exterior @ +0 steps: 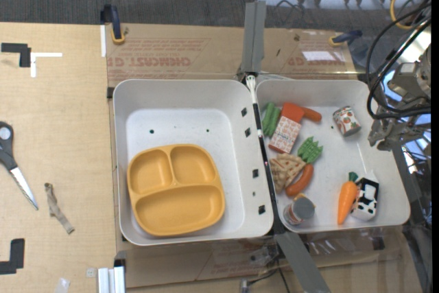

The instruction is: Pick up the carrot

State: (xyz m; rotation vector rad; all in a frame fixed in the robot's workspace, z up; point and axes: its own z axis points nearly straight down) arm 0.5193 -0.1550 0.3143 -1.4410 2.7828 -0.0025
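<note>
The carrot (346,198), orange with a green top, lies nearly upright in the picture near the front right corner of the right bin (322,87). It touches a black-and-white cow-patterned box (367,200) on its right. My gripper (385,134) hangs over the bin's right rim, above and to the right of the carrot and well apart from it. Cables and the arm's body hide much of it.
The right bin also holds green pods (271,118), a red-and-white carton (285,130), an orange sausage (310,114), a small can (347,121), a waffle (287,166), a hot dog (302,180) and a tin (298,209). A yellow divided plate (176,187) lies in the left bin (137,106).
</note>
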